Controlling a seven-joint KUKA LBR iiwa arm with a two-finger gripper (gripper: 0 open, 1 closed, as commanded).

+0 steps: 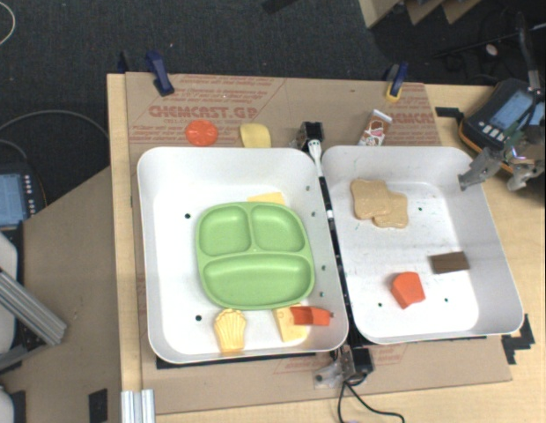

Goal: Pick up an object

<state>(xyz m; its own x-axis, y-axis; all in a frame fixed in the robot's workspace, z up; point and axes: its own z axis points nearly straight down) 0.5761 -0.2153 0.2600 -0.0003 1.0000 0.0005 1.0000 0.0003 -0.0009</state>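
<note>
Faintly, red "CHEMCAST GP" on cardboard sheet

End effector cut off at right edge; yellow piece half hidden under green plate.

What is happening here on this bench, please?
A robot arm reaches in from the right, and its claw hangs over the far right rim of the right bin, holding nothing. That bin holds a tan piece, an orange block and a brown block. A green plate fills the left bin.
</note>
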